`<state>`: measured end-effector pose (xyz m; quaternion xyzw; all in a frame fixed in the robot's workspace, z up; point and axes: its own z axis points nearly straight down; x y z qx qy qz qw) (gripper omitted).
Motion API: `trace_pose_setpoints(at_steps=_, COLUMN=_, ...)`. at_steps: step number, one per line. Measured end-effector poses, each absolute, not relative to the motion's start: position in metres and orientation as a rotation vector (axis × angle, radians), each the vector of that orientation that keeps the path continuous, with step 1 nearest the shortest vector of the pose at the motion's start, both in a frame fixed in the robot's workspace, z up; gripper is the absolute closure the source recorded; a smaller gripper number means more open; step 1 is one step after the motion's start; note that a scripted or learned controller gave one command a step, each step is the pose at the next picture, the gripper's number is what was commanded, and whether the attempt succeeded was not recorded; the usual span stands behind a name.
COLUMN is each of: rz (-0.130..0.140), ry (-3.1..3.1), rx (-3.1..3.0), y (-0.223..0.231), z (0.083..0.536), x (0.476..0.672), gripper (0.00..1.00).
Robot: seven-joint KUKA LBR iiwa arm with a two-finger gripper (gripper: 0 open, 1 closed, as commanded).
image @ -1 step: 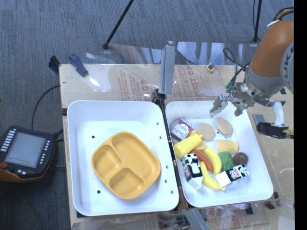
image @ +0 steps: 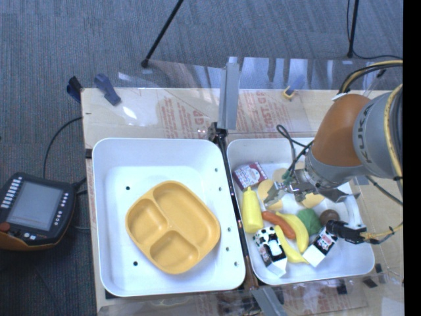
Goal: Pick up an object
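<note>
Arm [image: 355, 140] enters from the right edge and hangs over the upper part of the right bin [image: 365, 259]. Pincer [image: 284, 191] sits low among the objects, near the pale yellow round piece [image: 265, 188] and just above the green item [image: 308, 217]. Pincer opening: cannot tell, the tips are small and partly lost against the clutter; nothing is visibly between them.

Right bin contents, all crowded toward its left and centre: yellow bottle-like object [image: 252, 209] upright along the left wall; red-and-white packet [image: 250, 174] above it; orange carrot-shaped piece [image: 279, 224] lying at a slant; banana [image: 297, 232] crossing just beside it; black-and-white cow-patterned carton [image: 270, 245] at the lower left; small white box with red print [image: 320, 247] at the lower right, possibly a carton too.

Left bin [image: 112, 176] holds a yellow divided plate [image: 172, 226], three compartments, lying flat near the centre.

Both bins rest side by side on the table [image: 151, 110]. Handheld control pendant [image: 33, 209] lies on the floor to the left.
</note>
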<state>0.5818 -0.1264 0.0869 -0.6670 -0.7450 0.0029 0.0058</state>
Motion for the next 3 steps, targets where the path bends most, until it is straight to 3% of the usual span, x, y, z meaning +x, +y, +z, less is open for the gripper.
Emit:
trace_pose_setpoints(at_steps=1, rz=0.004, ry=-2.510, rx=-1.878, y=-0.1078, z=0.0856, x=0.4986, gripper=0.00)
trace_pose_setpoints(at_steps=2, rz=0.005, ry=-2.503, rx=-1.881, y=-0.1079, z=0.0937, x=0.4978, gripper=1.00)
trace_pose_setpoints(at_steps=3, rz=0.005, ry=-2.502, rx=-1.881, y=-0.1077, z=0.0934, x=0.4977, gripper=0.00)
